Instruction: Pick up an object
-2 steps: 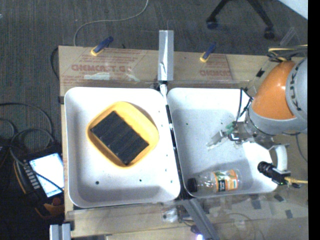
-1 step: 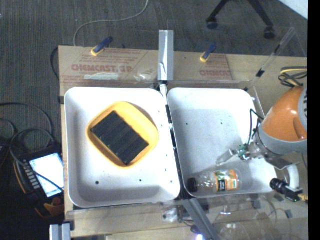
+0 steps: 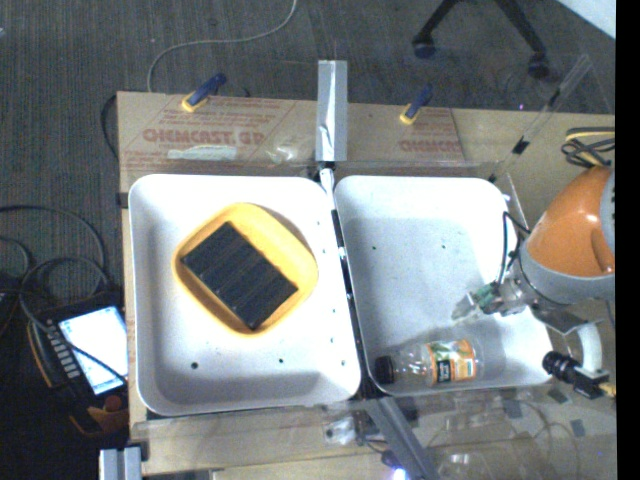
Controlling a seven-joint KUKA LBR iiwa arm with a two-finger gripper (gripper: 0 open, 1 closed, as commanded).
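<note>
You see two white bins side by side in the middle of the frame. In the right bin [image 3: 420, 218], at its lower edge, a bottle [image 3: 432, 363] lies on its side. It is clear plastic with a dark cap pointing left, toward the divider between the bins, and an orange and white label wraps its right half. The body looks see-through, and you cannot read the label.

The arm [image 3: 572, 243] comes in at the right edge of the frame, its orange band just above the bin's right wall. The gripper [image 3: 487, 301] shows as a small pale shape at the arm's left tip, over the right part of the right bin, above and right of the bottle and apart from it. You cannot tell whether it is open or closed; it is too small and blurred.

In the left bin [image 3: 160, 368], a yellow dish [image 3: 290, 243] holds a dark ribbed block [image 3: 240, 275], tilted diagonally.
</note>
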